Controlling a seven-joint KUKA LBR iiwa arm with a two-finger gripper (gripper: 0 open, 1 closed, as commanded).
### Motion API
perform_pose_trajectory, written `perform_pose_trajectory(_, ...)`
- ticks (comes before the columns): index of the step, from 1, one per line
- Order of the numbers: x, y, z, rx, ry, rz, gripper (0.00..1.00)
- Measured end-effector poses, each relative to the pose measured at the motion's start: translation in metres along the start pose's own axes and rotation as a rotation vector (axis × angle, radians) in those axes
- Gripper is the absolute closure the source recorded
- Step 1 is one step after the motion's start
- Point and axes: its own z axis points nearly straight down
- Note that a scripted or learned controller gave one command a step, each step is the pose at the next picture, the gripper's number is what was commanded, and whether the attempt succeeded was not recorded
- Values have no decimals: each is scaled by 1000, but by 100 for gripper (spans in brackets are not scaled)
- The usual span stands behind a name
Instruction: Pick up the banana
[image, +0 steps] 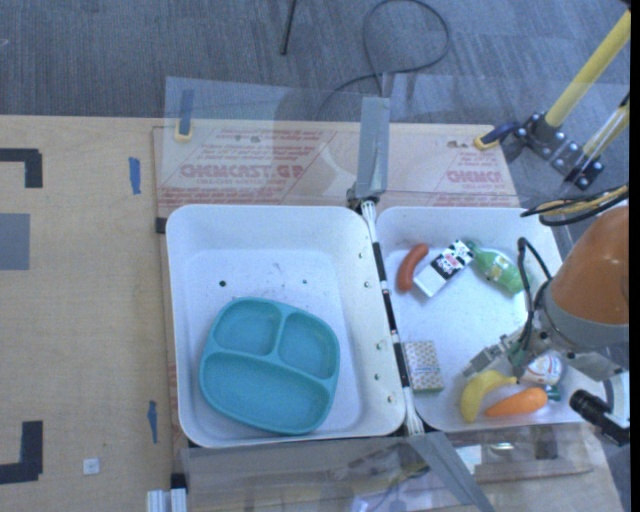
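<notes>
Where the two bins sit side by side, you see the left bin (190, 250) holding a teal divided plate (268, 365). The right bin (455, 320) holds the banana (478, 392) at its near edge, touching a carrot (517, 402), plus a sausage (411, 267). You cannot tell the gripper's (520, 352) state.

Yellow banana (479, 393), orange carrot (517, 402), teal tray (268, 365), white bins (265, 240).

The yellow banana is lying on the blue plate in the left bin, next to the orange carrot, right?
Not quite. The camera view shows the banana lying in the right bin, next to the orange carrot. The blue plate sits in the left bin with nothing on it.
</notes>
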Motion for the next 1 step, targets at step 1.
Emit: perform_pose_trajectory(1, -2, 1, -11, -5, -6, 3, 100)
